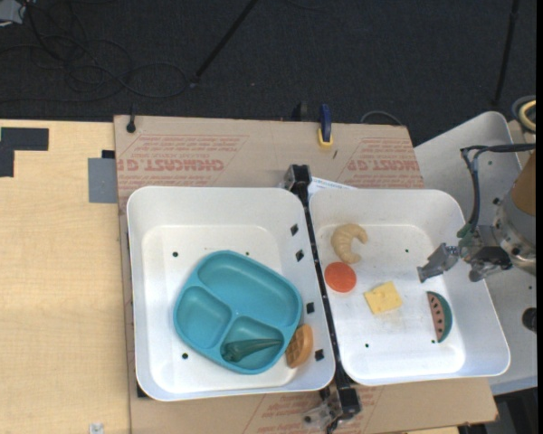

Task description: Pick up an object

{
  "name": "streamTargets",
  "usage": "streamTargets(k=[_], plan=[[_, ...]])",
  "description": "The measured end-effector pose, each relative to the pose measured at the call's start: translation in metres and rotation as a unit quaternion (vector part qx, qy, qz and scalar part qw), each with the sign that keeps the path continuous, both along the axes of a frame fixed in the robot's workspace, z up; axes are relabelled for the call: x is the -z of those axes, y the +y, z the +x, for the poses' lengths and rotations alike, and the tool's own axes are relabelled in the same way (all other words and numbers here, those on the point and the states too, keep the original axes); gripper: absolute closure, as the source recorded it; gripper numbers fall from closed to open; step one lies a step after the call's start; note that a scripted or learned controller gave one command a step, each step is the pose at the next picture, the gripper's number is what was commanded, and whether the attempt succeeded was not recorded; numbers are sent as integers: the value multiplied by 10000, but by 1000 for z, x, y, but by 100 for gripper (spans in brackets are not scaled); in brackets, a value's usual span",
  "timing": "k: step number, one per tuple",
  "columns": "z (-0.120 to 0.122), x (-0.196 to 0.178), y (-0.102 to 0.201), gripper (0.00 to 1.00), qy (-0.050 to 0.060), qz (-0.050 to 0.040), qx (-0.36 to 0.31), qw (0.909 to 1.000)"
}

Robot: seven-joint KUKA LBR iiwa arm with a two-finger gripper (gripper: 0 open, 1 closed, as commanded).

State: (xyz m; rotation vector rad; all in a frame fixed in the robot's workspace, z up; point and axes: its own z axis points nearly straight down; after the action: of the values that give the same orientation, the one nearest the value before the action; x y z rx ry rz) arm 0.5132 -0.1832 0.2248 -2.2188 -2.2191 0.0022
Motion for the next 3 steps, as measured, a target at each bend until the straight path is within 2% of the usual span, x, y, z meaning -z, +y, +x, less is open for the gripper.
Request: streamTargets(k=[1,2,3], plan=[[10,-10,49,0,-10,1,-22,10000],[9,-19,47,100,-3,-1,-3,10000],[-36,-64,116,100,-2,4,-24,10000]])
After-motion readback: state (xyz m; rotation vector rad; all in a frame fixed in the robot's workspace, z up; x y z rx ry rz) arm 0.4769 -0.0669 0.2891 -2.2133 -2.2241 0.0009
